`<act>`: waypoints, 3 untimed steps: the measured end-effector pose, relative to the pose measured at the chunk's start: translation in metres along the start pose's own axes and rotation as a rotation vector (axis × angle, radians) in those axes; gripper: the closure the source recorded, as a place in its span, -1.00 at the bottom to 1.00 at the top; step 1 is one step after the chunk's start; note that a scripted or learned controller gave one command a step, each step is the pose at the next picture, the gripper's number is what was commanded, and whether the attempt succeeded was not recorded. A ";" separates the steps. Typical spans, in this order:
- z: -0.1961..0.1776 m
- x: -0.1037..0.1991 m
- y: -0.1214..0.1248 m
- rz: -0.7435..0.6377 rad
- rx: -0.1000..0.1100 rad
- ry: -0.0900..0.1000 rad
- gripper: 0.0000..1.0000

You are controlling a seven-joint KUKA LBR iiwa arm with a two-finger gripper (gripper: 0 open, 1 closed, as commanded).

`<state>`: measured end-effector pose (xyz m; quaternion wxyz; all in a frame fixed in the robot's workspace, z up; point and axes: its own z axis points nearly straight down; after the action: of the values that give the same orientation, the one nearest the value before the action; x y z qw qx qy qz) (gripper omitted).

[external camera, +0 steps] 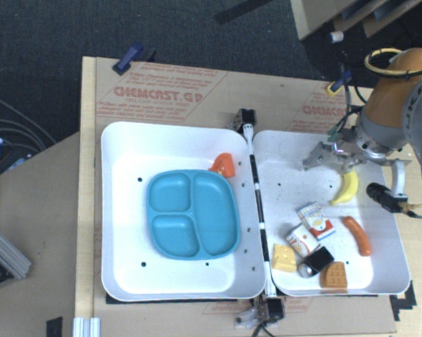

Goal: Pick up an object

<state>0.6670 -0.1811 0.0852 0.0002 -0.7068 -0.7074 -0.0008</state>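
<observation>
Hovering over the far part of the right bin (387, 236), our gripper (336, 153) sits just beside the top end of the banana (348, 188); we cannot tell from this slant how its fingers stand, and we see nothing held between them. We see the arm (390, 105), grey with its orange band, coming in from the upper right corner.

We take the bench (85, 191) first, its brown protective film showing around both bins, with a blue clip (127, 59) at its far left edge. On it the left bin (114, 193) holds a blue divided plate (192, 213) near its middle, with open white floor on every side of it. We note a small orange piece (224, 164) just past the plate's far right corner, close to the wall shared with the right bin.

The right bin is open across its far left part, beside the gripper. The banana lies upright in view, towards the bin's right side. Nearer us, we count a red sausage (357, 234) close to the right wall, a small carton (316, 220) with red print, a white and red packet (301, 240) touching it, a black block (319, 259), a yellow cheese wedge (284, 259) near the dividing wall, and a brown waffle piece (335, 276) by the near rim.
</observation>
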 end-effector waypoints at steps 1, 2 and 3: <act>-0.011 0.000 0.001 -0.001 -0.003 -0.003 1.00; -0.011 0.000 0.001 -0.001 -0.002 -0.003 -1.00; 0.000 0.021 0.000 0.000 0.002 -0.001 -1.00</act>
<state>0.6666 -0.1606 0.0849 0.0009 -0.7068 -0.7074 0.0003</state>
